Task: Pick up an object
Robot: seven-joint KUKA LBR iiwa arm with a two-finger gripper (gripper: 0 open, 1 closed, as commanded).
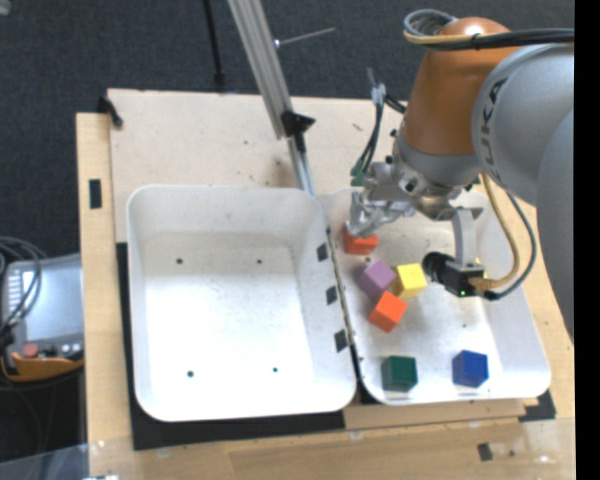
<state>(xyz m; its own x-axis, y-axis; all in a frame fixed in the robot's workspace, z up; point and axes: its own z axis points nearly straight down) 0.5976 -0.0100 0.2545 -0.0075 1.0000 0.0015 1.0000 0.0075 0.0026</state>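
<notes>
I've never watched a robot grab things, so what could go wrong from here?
The gripper sits over the small orange-red block, which lies close to the right white bin's wall; a finger might catch that wall. The purple cube, yellow cube and orange cube cluster nearby and could get nudged.

A single fixed camera looks down at a slant on the bench (210,108), mounted high enough to take in both shallow white bins side by side. The left bin (140,268) sits near the middle of the frame, well to the left of the gripper (365,218), while the right bin (525,363) lies below and to the right of it. The arm (500,98) enters from the upper right and looms large, standing closer to the lens than the bench. Dark floor (80,28) borders the bench above and to the left, and a slanted metal pole (265,63) rises left of the gripper.
</notes>
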